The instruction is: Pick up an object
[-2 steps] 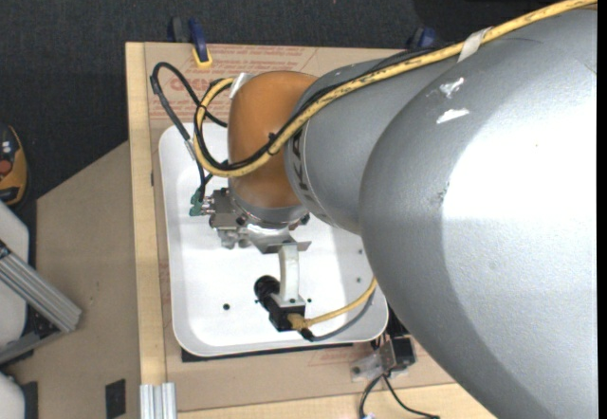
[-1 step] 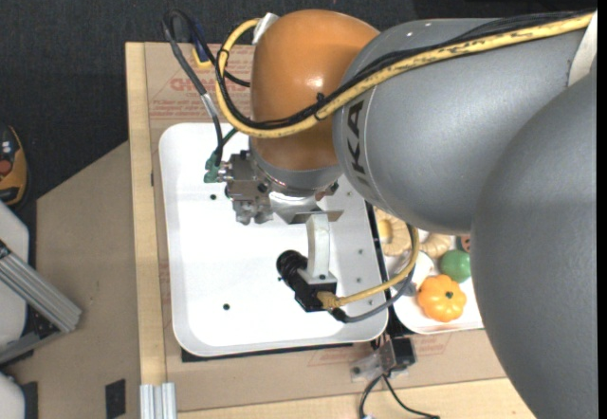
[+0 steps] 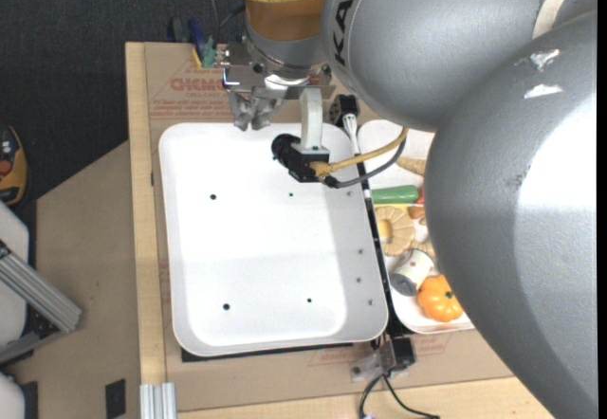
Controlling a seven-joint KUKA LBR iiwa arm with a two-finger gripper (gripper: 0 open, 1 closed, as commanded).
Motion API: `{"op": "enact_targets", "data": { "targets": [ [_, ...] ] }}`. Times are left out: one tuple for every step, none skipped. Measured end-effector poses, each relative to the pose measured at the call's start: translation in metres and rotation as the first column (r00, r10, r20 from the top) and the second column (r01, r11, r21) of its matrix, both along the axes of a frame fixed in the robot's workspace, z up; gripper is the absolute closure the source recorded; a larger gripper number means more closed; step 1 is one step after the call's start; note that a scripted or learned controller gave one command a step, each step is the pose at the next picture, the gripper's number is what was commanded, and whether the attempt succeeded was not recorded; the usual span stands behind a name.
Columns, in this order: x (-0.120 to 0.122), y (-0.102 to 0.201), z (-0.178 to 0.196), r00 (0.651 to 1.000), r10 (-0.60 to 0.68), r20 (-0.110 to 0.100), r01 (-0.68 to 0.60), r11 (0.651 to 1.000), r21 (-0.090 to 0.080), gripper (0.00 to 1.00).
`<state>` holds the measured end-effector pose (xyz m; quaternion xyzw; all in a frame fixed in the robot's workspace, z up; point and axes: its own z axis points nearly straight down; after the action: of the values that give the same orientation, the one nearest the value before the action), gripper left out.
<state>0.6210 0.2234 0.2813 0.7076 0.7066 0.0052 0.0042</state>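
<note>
My gripper (image 3: 250,112) hangs over the far edge of the left white bin (image 3: 256,313), near its back left corner. A white bracket with a black tip (image 3: 298,159) and a yellow cable reaches down beside it, over the bin's back middle. Nothing shows in the gripper. The loose objects lie in the right bin (image 3: 410,320), partly hidden by the arm: a green stick-like item (image 3: 395,194), a beige ridged piece (image 3: 398,229), a small grey and white cylinder (image 3: 410,271) and an orange round fruit (image 3: 435,300).
The big grey arm (image 3: 493,123) covers most of the right bin and the view's right side. Both bins rest on a brown cardboard sheet (image 3: 152,218). A metal rail (image 3: 38,289) lies at the left, off the bench.
</note>
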Motion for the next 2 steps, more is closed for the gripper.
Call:
{"op": "enact_targets", "data": {
  "targets": [
    [-0.022, 0.001, -0.059, 1.0, 0.0, -0.021, 0.0, 1.0, -0.003, 1.0],
    [-0.007, -0.024, -0.121, 1.0, -0.002, -0.021, 0.002, 1.0, -0.004, 1.0]
  ]
}}
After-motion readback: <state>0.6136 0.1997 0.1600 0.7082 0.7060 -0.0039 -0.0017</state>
